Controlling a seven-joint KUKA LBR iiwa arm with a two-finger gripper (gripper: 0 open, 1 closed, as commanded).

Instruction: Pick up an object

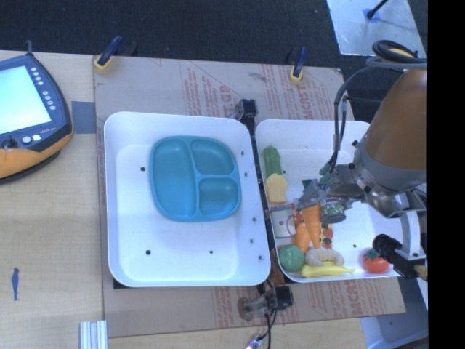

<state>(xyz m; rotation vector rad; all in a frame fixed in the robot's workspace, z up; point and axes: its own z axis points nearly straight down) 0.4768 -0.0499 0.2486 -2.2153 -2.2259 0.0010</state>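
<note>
A pale wooden worktop (51, 224) lies under a brown cardboard sheet (203, 86). Dark carpet floor (182, 13) runs along twelve o'clock, with a bright sunlit patch (367, 13) at one o'clock.

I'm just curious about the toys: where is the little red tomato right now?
The tomato lies in the right bin, near its front right corner, apart from the pile of toy food by the bin's left wall.

Your gripper (314, 195) sits low in the right bin (349, 133), hemmed by toy food: carrot (312, 225) just below, corn (276, 188) and cucumber (272, 160) to its left. Bare floor lies above it.
</note>
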